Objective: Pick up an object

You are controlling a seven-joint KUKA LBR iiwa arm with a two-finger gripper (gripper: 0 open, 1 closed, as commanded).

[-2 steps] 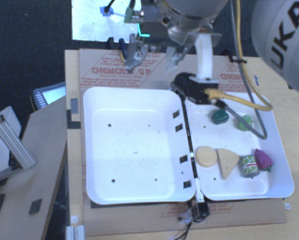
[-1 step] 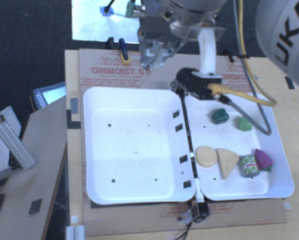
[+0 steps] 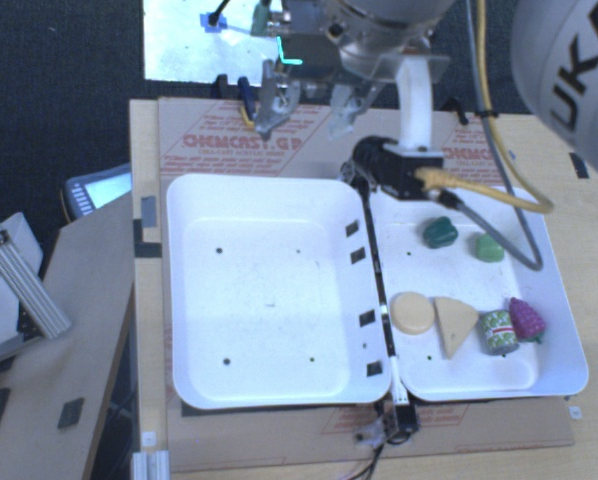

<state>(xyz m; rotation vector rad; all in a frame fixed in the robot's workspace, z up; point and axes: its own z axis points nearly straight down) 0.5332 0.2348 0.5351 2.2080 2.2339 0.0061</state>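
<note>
- Hanging at the upper middle of the frame, above the far edge of the bins, the grey metal two-finger gripper (image 3: 297, 108) is seen; its fingers are spread apart, nothing between them.
- In the right white plastic bin (image 3: 559, 368) are found a dark green lump (image 3: 439, 232), a light green piece (image 3: 489, 248), a round beige disc (image 3: 413, 312), a yellow wedge (image 3: 455, 324), a small patterned can (image 3: 497, 331) and a purple grape bunch (image 3: 526, 319).
- The left white bin (image 3: 269, 288) lies just beside it.

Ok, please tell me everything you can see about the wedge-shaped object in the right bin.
The wedge is a pale yellow, triangular piece, like a slice of toy cheese, with a smooth, matte surface. It lies flat on the floor of the right bin, near its front, with the narrow tip pointing toward the front rim. Its left edge touches or nearly touches a round tan disc. A small patterned can lies close on its right. Nothing is gripping it.
</note>
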